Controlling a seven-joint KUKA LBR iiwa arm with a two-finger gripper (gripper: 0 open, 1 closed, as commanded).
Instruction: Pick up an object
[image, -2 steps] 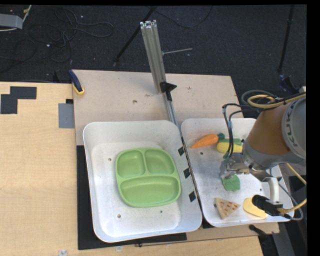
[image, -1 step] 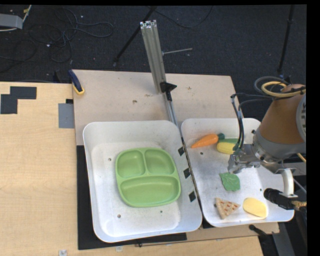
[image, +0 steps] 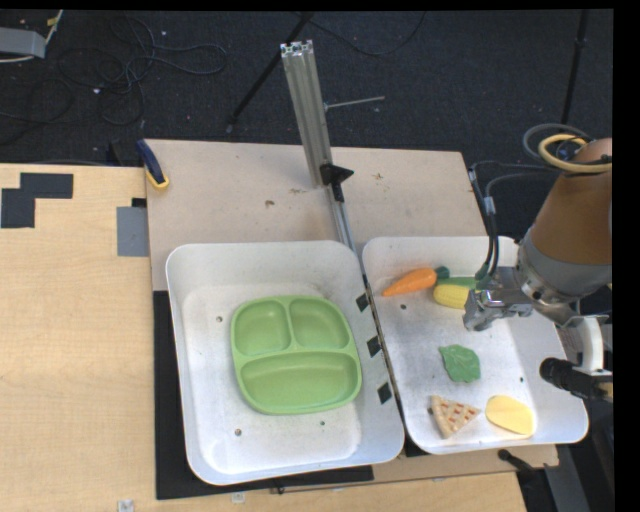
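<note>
No readable text, labels, numbers (bins, bench included).

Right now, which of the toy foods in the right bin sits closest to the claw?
The yellow corn, just left of the claw and beside the carrot. The green leaf, pizza slice and yellow chip lie farther toward the bin's front.

The pincer (image: 478, 310) hides the right end of the yellow corn (image: 451, 294) beside it; whether its fingers are apart is too blurred to tell.

Green tray (image: 296, 358), orange carrot (image: 410, 282), yellow corn (image: 452, 294) — all in white bins (image: 200, 300)
</note>
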